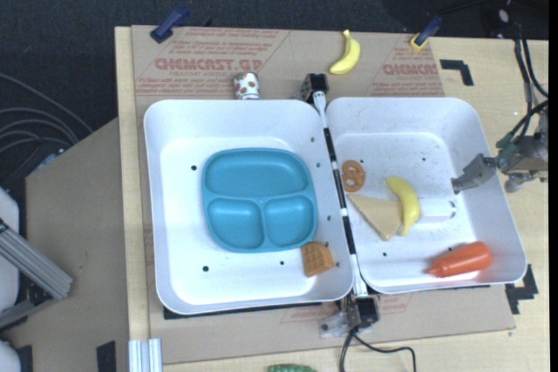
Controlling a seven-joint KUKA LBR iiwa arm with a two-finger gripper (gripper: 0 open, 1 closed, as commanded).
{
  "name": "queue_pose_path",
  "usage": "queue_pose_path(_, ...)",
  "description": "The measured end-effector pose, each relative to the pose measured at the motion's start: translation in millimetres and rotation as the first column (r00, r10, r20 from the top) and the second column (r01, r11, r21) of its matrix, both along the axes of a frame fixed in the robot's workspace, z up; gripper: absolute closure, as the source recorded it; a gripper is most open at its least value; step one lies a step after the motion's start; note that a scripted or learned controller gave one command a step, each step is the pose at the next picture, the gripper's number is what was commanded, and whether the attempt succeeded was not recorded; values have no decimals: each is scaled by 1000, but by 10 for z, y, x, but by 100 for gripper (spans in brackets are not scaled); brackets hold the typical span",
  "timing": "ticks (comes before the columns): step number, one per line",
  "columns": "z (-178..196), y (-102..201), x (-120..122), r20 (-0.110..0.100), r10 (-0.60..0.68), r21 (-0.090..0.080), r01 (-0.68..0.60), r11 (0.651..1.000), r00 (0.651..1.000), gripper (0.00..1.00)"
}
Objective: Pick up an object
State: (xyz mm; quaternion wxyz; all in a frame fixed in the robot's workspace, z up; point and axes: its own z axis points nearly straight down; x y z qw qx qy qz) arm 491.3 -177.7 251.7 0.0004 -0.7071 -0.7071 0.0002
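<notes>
The right bin (436, 122) holds a brown pretzel (352, 175), a yellow banana (404, 203), a tan wedge of cheese (373, 213) that touches the banana, and an orange carrot (459, 260) near the front right corner. In the left bin (174, 144) lie a blue divided plate (259, 198) and a small waffle (316, 258) at the front right. My gripper (469, 173) reaches in over the right bin's right side, about level with the banana and well to its right. It holds nothing that I can see.
On the bench behind the bins lie a second banana (346, 55) and a small patterned cup (248, 85). Blue clamps (169, 24) sit at the bench's far edge. Cables hang at the right, beside the arm (523, 157).
</notes>
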Motion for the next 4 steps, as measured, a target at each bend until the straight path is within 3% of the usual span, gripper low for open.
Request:
queue_pose_path(1,-1617,4,324,-1,-1,0,1,1000,1000,0)
queue_pose_path(2,-1511,0,333,1,-1,0,1,1000,1000,100)
queue_pose_path(3,-327,713,484,2,1,1,-1,1000,1000,100)
queue_pose_path(4,49,1227,-110,-3,1,1,-1,1000,1000,100)
